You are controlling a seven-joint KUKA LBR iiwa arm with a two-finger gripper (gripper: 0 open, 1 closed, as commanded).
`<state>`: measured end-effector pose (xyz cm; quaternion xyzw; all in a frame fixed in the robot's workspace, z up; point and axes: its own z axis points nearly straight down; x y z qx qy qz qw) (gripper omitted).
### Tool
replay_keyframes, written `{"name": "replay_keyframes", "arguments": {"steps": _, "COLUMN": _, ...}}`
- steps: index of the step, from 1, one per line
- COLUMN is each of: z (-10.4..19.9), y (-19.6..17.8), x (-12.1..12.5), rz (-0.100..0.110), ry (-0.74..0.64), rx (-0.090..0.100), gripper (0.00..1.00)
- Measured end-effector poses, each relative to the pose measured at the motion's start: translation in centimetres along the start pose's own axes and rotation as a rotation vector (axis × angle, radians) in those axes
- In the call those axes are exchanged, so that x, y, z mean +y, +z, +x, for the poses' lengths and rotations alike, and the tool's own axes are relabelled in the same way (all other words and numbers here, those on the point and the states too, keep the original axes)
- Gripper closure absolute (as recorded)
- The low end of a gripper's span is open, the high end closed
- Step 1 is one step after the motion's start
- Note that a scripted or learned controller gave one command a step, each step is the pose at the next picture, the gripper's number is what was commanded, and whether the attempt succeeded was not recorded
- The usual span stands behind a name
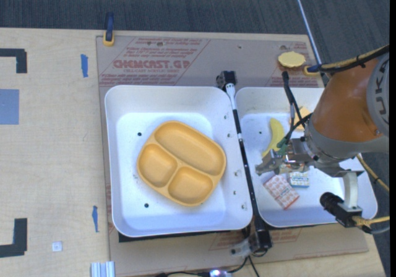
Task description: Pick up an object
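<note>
Jaws hang just beside the banana (275,133), right bin (260,208).

An orange-yellow divided plate (180,163), a yellow banana (275,133), and a red-and-white patterned packet (281,190) sit in white bins (117,146).

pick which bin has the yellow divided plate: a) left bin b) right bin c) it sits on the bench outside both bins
a: the yellow divided plate lies flat inside the left bin, while the right bin holds a banana, a small packet and the gripper.
</note>
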<state>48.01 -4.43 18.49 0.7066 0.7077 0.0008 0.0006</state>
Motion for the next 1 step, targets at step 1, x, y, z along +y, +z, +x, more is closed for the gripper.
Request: {"name": "replay_keyframes", "arguments": {"steps": 1, "z": -0.04, "y": -1.01, "x": 0.16, "rz": -0.005, "ry": 0.001, "rx": -0.001, "gripper": 1.00}}
